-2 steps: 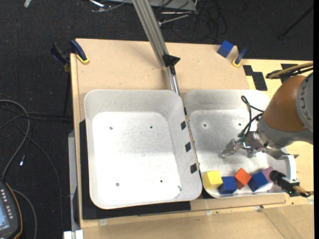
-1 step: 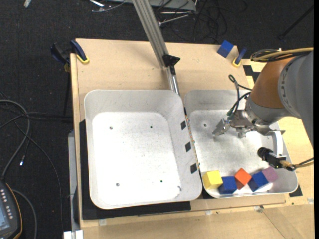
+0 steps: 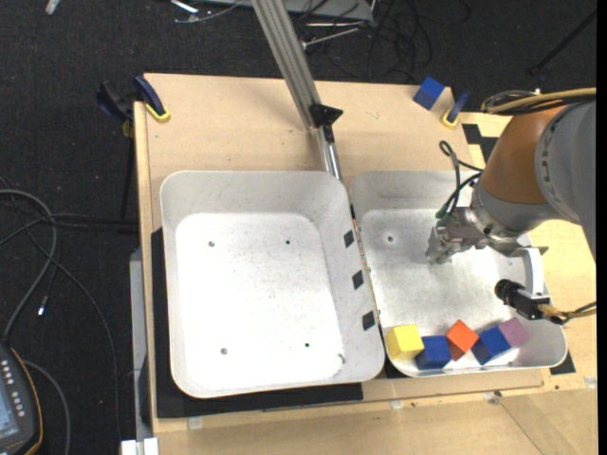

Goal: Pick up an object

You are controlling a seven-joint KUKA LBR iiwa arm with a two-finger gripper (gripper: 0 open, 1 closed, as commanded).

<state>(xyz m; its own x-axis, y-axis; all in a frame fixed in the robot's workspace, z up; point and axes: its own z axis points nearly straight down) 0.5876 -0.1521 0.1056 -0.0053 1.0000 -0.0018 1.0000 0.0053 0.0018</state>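
Several small blocks lie along the near edge of the right bin (image 3: pixel 379 190): a yellow block (image 3: pixel 405 338), a blue block (image 3: pixel 434 351), an orange block (image 3: pixel 462 336), a second blue block (image 3: pixel 492 345) and a pale purple block (image 3: pixel 514 331). My gripper (image 3: pixel 441 248) hangs over the middle of the right bin, pointing down at bare floor, well behind the blocks. Nothing shows between its fingers. The grey and orange arm reaches in from the right above it.
The left bin (image 3: pixel 180 197) stands beside the right one. A slanted metal pole (image 3: pixel 285 45) crosses the bench at the back. A loose blue block (image 3: pixel 430 91) and clamps sit on the wooden bench top.
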